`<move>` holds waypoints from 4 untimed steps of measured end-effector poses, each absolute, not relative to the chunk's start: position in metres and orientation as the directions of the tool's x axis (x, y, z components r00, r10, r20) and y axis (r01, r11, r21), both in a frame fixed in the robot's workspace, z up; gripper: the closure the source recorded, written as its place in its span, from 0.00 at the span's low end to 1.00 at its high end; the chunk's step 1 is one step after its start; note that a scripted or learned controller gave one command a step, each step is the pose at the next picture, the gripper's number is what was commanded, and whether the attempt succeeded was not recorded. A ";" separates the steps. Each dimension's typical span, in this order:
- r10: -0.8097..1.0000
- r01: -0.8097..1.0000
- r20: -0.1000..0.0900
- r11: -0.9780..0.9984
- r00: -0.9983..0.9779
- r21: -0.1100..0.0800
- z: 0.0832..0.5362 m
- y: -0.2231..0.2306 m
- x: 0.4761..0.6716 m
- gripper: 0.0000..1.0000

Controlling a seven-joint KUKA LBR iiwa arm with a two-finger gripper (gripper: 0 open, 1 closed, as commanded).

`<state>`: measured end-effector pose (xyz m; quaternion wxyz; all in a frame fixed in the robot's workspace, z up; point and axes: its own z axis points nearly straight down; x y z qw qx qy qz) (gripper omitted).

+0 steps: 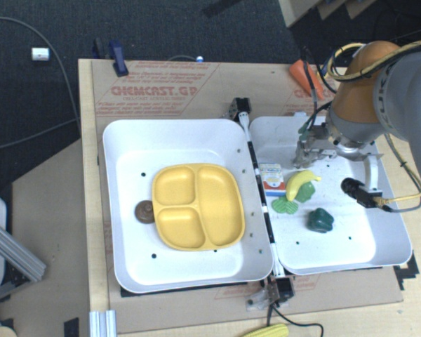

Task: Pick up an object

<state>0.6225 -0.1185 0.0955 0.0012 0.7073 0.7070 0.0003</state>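
In the right bin (351,248), my gripper (309,159) hangs near the back left, just above a yellow toy banana (299,185). Beside the banana's lower end lies a light green leafy piece (286,206) and a small green item (307,193). A dark green pepper (321,220) sits a little to the right, towards the front. A small white carton with orange and blue print (271,177) stands against the bin's left wall. Nothing shows between my fingers.
The left bin (126,258) holds a yellow divided plate (196,206) with a brown round piece (144,211) at its left side. A black divider rail (256,181) runs between the bins. The grey arm (400,97) comes in from the right over the right bin's back.
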 end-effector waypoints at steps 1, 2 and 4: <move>1.000 1.000 -0.001 -0.001 0.001 0.002 0.095 -0.118 0.622 0.00; 1.000 1.000 -0.003 -0.002 0.002 0.004 0.086 -0.102 0.601 0.00; 1.000 1.000 -0.001 -0.002 0.002 0.004 0.095 -0.101 0.601 0.00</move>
